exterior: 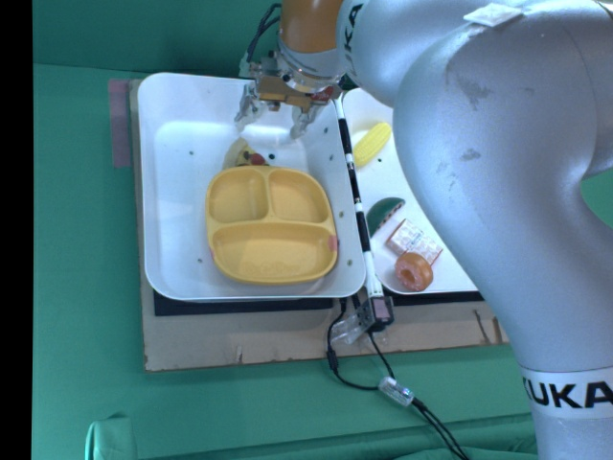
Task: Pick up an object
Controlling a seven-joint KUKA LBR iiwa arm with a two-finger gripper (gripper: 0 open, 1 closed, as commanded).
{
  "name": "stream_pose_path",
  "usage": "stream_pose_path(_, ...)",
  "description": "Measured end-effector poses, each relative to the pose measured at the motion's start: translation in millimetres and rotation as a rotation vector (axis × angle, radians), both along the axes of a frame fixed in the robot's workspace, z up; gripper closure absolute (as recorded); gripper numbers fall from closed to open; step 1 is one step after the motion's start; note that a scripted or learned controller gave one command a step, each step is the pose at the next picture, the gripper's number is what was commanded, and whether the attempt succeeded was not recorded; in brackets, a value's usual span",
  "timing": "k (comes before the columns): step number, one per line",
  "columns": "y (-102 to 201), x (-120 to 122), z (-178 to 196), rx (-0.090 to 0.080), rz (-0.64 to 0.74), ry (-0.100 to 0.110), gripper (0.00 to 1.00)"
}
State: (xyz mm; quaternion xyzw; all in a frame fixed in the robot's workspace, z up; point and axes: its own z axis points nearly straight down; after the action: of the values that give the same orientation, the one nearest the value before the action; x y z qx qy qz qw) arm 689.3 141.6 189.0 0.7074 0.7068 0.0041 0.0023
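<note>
My gripper (273, 123) hangs over the back of the left bin (172, 142), its fingers spread open with nothing between them. Just below it, a small yellow and red object (245, 155) lies against the far edge of a yellow divided plate (271, 224). The right bin holds a corn cob (373, 144), a watermelon slice (383, 215), a small pink and white packet (414, 241) and a donut (414, 271). The arm hides much of the right bin.
Both bins rest on a dark mat atop a cardboard sheet (239, 338) on the green bench. A striped divider rod (351, 175) runs between the bins. Cables and a small connector (369, 316) lie at the front edge.
</note>
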Motion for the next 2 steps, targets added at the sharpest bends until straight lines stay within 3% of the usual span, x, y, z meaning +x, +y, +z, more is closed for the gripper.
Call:
stream_pose_path(1,0.6,3.3,19.2,0.005,-0.003,-0.013,1.0)
stream_pose_path(2,0.2,3.1,18.8,0.004,-0.004,-0.012,0.0)
